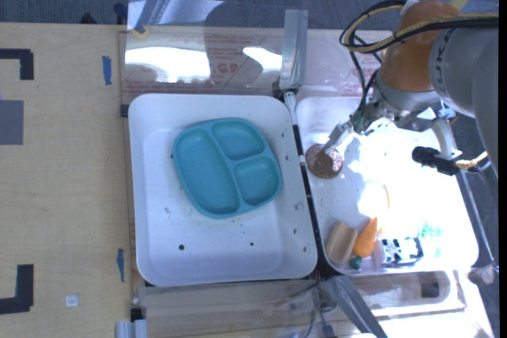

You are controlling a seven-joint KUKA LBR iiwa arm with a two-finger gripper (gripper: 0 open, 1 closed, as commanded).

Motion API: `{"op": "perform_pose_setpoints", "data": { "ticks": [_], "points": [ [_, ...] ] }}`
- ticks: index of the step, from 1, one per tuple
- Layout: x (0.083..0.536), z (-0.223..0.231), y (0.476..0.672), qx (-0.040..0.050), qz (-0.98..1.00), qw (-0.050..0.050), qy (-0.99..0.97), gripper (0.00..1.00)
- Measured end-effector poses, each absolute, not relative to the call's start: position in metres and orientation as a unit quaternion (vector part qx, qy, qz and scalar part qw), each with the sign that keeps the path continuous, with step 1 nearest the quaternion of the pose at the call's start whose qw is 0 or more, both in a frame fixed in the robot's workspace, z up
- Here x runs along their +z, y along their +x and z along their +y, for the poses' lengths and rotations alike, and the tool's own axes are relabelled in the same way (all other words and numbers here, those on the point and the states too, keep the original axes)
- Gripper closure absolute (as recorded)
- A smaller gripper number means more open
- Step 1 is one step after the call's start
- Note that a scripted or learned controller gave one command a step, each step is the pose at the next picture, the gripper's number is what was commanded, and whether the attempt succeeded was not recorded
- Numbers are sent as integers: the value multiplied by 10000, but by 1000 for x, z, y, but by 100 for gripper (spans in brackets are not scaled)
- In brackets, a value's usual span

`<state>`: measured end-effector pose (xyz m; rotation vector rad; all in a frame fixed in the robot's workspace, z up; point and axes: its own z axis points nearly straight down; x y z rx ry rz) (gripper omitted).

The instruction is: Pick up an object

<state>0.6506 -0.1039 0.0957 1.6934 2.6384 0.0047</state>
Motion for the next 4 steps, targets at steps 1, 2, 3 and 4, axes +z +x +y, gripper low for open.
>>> {"op": "perform_pose_setpoints", "data": {
  "ticks": [1,2,3,4],
  "points": [
    [94,-101,668,-4,8284,-8,5601,0],
    [93,-99,671,45,7587,33,6514,0],
    [107,-99,674,72,7594,77,6506,100],
    [95,-99,670,51,7775,85,6288,100]
  ]
}}
